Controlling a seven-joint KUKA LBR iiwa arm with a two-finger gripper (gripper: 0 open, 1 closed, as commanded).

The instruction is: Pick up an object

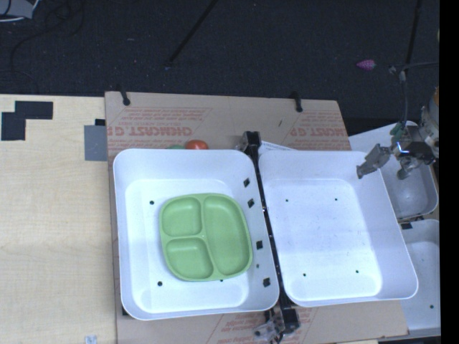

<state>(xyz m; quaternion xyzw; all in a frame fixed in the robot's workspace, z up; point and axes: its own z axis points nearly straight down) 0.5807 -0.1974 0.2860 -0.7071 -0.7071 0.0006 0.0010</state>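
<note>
Green tray [206, 236] lies flat in the left bin [136, 185], a little left of that bin's centre and near its floor middle. Three compartments: one long one down the right side, two smaller ones stacked on the left. Its long axis runs roughly far to near, tipped slightly so the near end swings right. Rim looks low and rounded.

A small red thing [196, 145] sits just beyond the left bin's far wall, on the cardboard, outside the bin.

Right bin [337, 228] shows bare floor.

Gripper [387, 156] hangs at the far right, over the right bin's far right corner, well apart from the tray. Fingers look spread, nothing between them.

Your step, as I judge it: travel left across the divider to the tray. Come down on a rim or a divider wall, jaws set across it, not flat on a compartment floor. A thin edge could slip; seat deep before closing.
</note>
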